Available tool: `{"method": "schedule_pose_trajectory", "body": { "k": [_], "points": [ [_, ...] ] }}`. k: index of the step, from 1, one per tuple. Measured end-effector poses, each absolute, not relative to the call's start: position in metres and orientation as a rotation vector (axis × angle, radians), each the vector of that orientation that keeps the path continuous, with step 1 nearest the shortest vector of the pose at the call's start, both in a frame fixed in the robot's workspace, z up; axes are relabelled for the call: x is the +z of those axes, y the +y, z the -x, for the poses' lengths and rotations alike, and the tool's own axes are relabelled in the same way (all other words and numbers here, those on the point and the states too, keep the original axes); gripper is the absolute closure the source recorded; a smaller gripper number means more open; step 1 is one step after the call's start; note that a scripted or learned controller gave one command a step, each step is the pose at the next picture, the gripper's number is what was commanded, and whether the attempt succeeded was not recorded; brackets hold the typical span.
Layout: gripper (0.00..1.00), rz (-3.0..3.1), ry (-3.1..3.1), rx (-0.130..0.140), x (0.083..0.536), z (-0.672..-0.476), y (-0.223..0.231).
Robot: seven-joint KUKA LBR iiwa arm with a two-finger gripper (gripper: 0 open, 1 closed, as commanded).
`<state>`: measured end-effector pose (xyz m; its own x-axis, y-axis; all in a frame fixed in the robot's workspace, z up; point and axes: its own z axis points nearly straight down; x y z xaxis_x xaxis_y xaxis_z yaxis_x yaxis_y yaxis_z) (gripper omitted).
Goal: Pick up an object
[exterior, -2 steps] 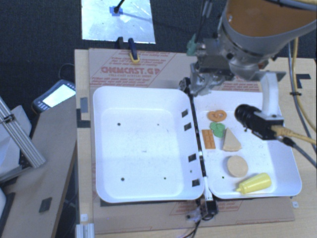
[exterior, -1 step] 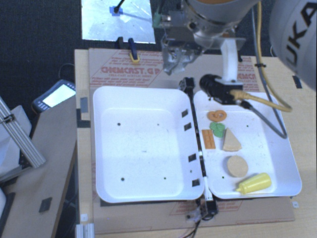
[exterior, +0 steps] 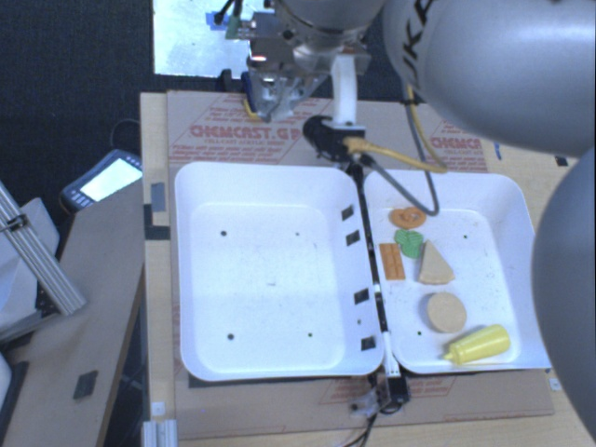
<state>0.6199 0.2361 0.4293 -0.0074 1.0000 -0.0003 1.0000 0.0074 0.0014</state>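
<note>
Beyond the bins' far edge, the gripper (exterior: 272, 96) is being held, finger state indiscernible; objects are lying rightward, yellow bottle (exterior: 478, 344) nearest the front.

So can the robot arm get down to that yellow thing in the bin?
Probably yes. The yellow thing lies near the front of the right bin with nothing on top of it, and the gripper hangs high behind the bins.

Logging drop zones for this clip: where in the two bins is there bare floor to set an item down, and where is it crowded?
The left bin has bare floor wall to wall. In the right bin, the orange piece, green piece, wedge, round disc and yellow item crowd the left and middle; a strip along its right wall is free.
</note>
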Motion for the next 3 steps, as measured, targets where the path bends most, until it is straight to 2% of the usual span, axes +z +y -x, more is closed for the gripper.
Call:
{"method": "schedule_pose_trajectory", "body": {
  "k": [1, 2, 3],
  "points": [
    [1.00, -2.208, 2.222, 0.023, 0.543, -0.669, 0.233],
    [0.00, -2.214, 2.228, 0.003, 0.536, -0.668, 0.234],
    [1.00, -2.208, 2.232, 0.008, 0.547, -0.668, 0.234]
  ]
}}
